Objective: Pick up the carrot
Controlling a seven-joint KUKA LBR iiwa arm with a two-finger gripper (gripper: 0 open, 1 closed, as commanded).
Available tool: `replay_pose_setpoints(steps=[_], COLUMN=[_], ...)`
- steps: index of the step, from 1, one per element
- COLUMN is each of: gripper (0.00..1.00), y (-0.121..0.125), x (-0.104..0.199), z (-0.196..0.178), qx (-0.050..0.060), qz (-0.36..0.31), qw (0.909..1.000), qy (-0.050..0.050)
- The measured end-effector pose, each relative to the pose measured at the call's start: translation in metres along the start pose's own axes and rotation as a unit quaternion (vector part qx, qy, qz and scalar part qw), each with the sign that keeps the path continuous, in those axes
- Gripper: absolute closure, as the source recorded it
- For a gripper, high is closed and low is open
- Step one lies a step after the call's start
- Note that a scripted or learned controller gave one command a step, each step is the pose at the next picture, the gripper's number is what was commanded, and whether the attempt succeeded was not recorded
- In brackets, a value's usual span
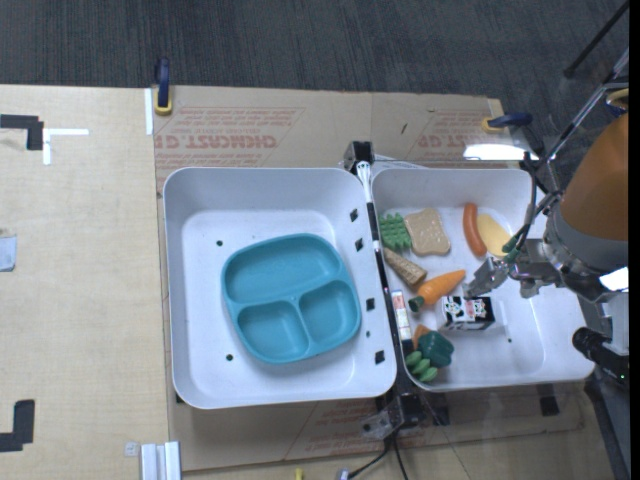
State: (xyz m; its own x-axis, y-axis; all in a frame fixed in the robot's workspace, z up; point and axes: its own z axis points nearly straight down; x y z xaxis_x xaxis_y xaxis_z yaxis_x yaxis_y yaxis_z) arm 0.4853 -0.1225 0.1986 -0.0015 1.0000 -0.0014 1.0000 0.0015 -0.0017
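Tool (487, 276) just beside carrot (441, 286); opening unclear

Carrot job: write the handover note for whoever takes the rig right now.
Gripper: low in the right bin, just right of the carrot; open or shut, hard to tell.
Carrot: lying in the right bin, between the cracker and the small milk carton. Nothing visible between the gripper's fingers.
Done: arm brought close to the carrot.
Left: grasp the carrot and lift it.
Left bin holds the blue tray.
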Motion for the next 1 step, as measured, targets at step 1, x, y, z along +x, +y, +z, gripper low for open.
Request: replay_pose_setpoints(steps=[1], gripper=[0.00], y=[0.0401], x=[0.0184], z=[0.0984], qx=[-0.001], qz=[0.180], qw=[0.9837], qy=[0.001])
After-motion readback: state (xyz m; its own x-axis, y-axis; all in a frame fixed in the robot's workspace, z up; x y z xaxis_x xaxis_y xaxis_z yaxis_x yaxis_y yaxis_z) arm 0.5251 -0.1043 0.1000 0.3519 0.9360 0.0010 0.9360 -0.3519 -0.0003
